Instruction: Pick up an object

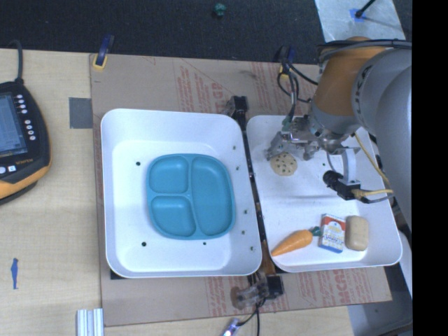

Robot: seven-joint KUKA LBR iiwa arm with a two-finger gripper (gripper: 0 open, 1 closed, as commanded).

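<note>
In the right bin (308, 194), a round tan cookie (283, 164) lies near the far left corner. My gripper (288, 148) hangs right over the cookie's far edge, low in the bin. Along the bin's near side lie an orange carrot (292, 241), a small colourful box (332, 232) and a beige bread-like piece (357, 232). The grey arm with its orange band (343, 72) comes in from the upper right.
The left bin (115, 187) holds a blue three-compartment plate (190, 195). A black pendant with a screen (17, 138) lies on the bench at far left. Cables and a black connector (339, 184) trail over the right bin's right side.
</note>
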